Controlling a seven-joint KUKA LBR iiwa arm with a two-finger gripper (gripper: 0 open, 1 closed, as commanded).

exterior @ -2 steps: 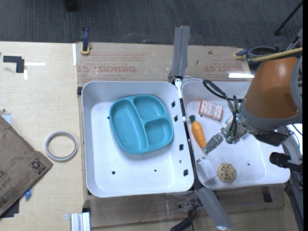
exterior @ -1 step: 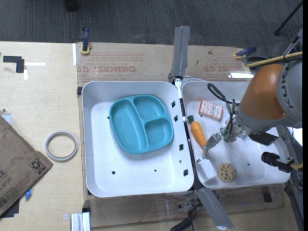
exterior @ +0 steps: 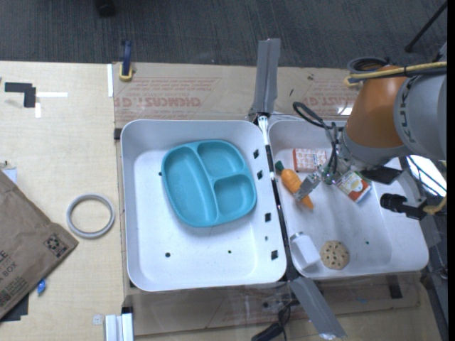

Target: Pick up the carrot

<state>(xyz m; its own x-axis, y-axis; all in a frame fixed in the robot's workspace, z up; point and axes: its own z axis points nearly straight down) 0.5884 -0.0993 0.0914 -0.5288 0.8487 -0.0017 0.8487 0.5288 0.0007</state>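
The carrot [exterior: 293, 184] lies at the left side of the right bin [exterior: 398, 258], right of frame centre. The end effector [exterior: 310, 186] is down on it, approach step; whether it has closed on the carrot I cannot tell. Next: confirm the grip, then lift straight up.

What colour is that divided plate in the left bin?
Light blue; the divided plate shows clearly in the camera view.
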